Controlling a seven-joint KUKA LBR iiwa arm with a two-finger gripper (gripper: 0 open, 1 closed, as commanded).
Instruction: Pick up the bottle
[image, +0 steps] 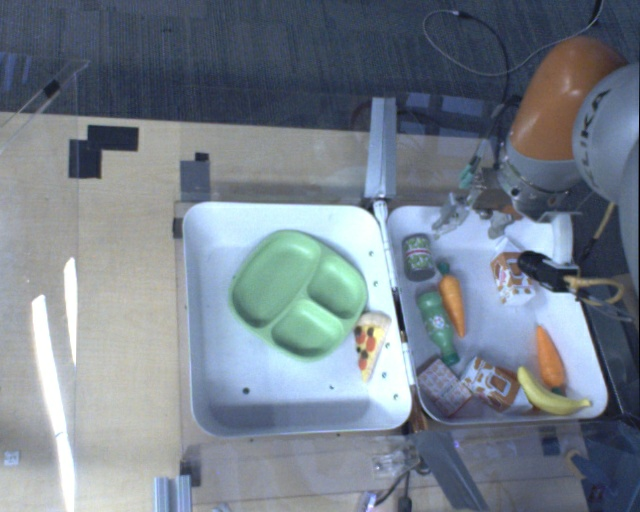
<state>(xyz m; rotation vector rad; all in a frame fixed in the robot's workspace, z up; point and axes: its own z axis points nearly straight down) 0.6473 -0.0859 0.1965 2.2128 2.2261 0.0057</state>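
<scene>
The bottle (436, 322) is green with a pale label and lies on its side in the right bin (497, 335), close to that bin's left wall, its narrower end pointing toward the near side. I can't make out the label's print, and I can't tell whether the bottle touches the carrot (453, 303) lying along its right flank; the two look pressed together. A small carton (441, 386) sits right at the bottle's near end, with a second carton (490, 384) beside it, and a green can (417, 255) stands just beyond the far end. The gripper (472, 214) hangs over the far edge of the right bin, well apart from the bottle, and I see its fingers (447, 217) spread with nothing between them and touching nothing. A third carton (510, 280) lies to the near right of it, its right side hard to read. Another carrot (549, 356) and a banana (553, 394) fill the near right corner. The middle of this bin's floor is bare, so the bottle has open room only on the right beyond the carrot. The left bin (215, 385) holds a green divided plate (298, 292) and a pizza slice (370, 345) against its right wall.
</scene>
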